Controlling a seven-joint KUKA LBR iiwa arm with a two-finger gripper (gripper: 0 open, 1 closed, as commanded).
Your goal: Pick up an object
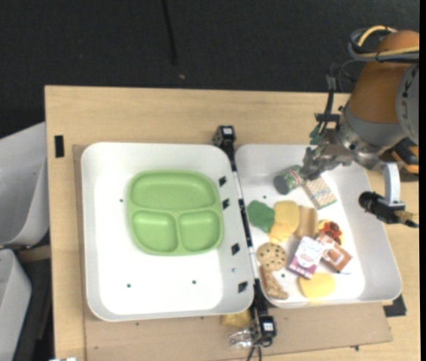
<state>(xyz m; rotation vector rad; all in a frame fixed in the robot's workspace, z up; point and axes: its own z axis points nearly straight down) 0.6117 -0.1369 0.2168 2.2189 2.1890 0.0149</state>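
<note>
Toy food pile (303,243) sits in right bin (375,273): cookie (272,256), yellow pieces, small pink carton (305,257), green piece (260,214). Gripper (312,173) low at pile's 12 o'clock, just over a speckled packet (319,192) and a small grey-green item (287,180); fingers open or shut, cannot tell. Left bin (104,277) holds green divided plate (175,211), at 9 o'clock from pile
</note>
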